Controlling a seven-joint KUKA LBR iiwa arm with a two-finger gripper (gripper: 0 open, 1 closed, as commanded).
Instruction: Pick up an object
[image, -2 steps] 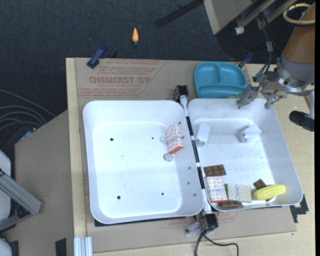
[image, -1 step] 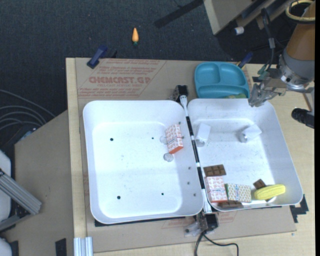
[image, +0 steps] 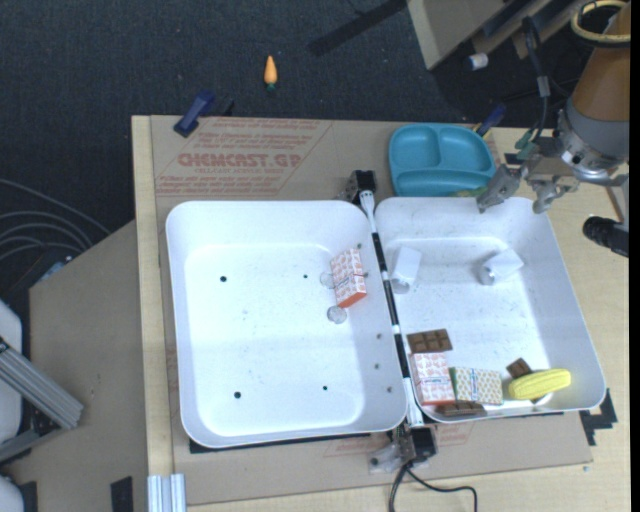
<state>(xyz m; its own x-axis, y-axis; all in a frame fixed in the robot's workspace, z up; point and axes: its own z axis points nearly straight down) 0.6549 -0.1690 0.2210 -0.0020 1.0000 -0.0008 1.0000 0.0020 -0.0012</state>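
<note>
Left bin (image: 190, 300) is sitting on the desk (image: 150, 250), a brown board w/ printed red lettering near its far edge. The bin is shallow white plastic w/ rounded corners and a few dark dots on its floor. Near its right wall a small printed carton (image: 348, 277), red-and-white, boxy, is lying tilted, prob. just where it came to rest, not placed w/ care. Just below it a small round clear-ish cap (image: 337, 314) is resting flat.

A dark divider strip (image: 385, 300) is running btw. the two bins, clamping their rims together.

Right bin (image: 560, 290), same white plastic, is holding most of the candidates. Near its far-left corner a pale folded piece (image: 407, 265) is lying, and nearer the middle a small whitish lump (image: 492, 270); both are low-contrast, material hard to tell. Along the near edge the clutter is bunching up, likely since the bin floor is sloping that way: a brown ridged bar like chocolate (image: 430, 341), a printed box (image: 432, 377), a second pale-green box (image: 478, 385) touching it, a dark brown block (image: 518, 368), and a yellow corn cob (image: 539, 382), bumpy and rounded, prob. toy plastic.

Beyond the right bin's far edge a teal divided plate (image: 440, 158), smooth and glossy, is sitting on the desk.

The claw (image: 520, 190) is hovering over the right bin's far-right corner, fingers spread apart, nothing btw. them. No object is being gripped yet; the nearest pick looks to be the whitish lump.
</note>
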